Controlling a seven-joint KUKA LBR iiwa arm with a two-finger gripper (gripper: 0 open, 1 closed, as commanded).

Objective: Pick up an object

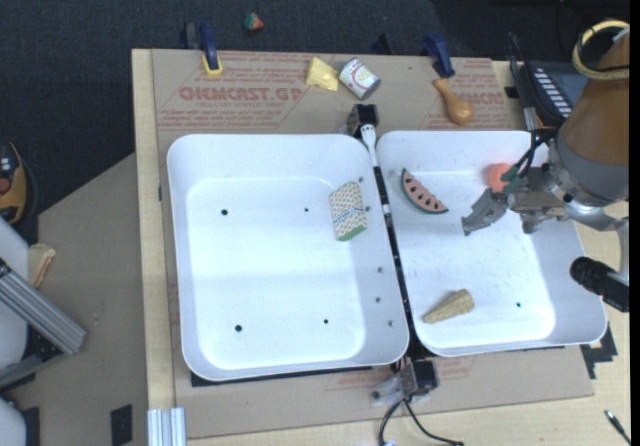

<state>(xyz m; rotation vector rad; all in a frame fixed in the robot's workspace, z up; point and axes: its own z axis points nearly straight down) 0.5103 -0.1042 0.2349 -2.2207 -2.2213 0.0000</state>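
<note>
My gripper (505, 220) hangs over the right bin (540, 329), near its upper right part, and its fingers (480, 217) stand open with nothing between them. A small red-orange object (497, 174) lies just behind the gripper, partly hidden by it. To the gripper's left is a watermelon slice (424, 192), apart from it. A tan cone-shaped piece (448, 306) rests toward the bin's front. In the left bin (250, 334) a patterned green-and-tan block (348, 209) lies by the right wall.
Behind the bins, a yellow wedge (322, 74), a small white carton (358, 77) and a tan pear-shaped object (455, 102) lie on the board. Blue clamps (209, 46) hold its far edge. A black clip (364, 120) sits where the bins meet.
</note>
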